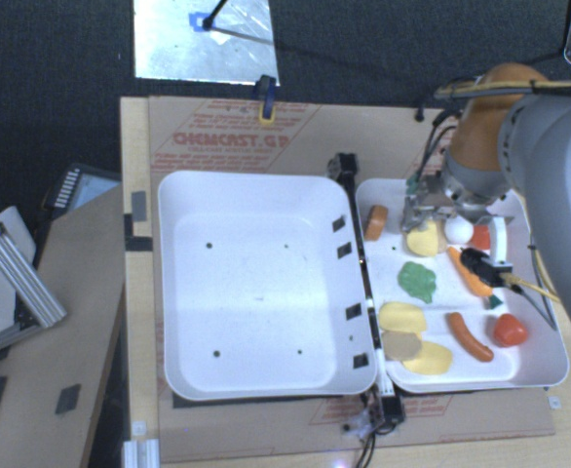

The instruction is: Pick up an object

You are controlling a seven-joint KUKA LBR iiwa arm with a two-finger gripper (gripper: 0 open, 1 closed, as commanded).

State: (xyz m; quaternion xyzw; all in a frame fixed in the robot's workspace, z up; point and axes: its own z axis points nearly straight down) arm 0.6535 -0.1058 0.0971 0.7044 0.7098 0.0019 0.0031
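We find the pincer low at the far end of the right bin, right over a pale yellow piece that it seems to touch, though we cannot tell how it is set. That piece looks like light, smooth, hard plastic play food, so we would grip across its middle. It is roundish, with no clear long axis or pointing direction.

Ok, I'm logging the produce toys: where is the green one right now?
In the camera view, the green toy lies in the right bin, near its middle, below the pale yellow piece and above the yellow item.
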